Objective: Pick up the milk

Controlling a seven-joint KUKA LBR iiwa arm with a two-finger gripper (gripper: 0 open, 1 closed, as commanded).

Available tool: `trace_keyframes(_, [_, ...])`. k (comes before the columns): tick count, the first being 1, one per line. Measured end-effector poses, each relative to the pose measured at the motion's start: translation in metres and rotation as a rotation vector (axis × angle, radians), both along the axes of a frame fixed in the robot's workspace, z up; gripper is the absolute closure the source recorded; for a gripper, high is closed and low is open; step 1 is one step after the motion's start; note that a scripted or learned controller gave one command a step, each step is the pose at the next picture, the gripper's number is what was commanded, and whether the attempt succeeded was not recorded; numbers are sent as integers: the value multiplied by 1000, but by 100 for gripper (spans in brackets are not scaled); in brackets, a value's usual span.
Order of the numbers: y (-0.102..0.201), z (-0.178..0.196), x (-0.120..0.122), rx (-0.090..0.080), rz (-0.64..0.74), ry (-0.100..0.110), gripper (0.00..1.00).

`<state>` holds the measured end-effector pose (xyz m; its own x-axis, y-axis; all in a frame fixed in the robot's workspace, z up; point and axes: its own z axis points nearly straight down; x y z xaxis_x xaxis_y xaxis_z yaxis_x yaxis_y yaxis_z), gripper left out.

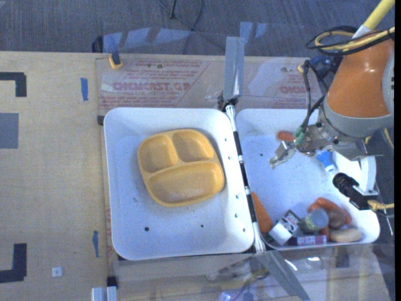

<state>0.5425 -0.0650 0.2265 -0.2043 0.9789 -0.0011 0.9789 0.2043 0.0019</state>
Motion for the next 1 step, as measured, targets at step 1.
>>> trace_keyframes(1, [21, -42, -49, 2, 386, 3, 0])
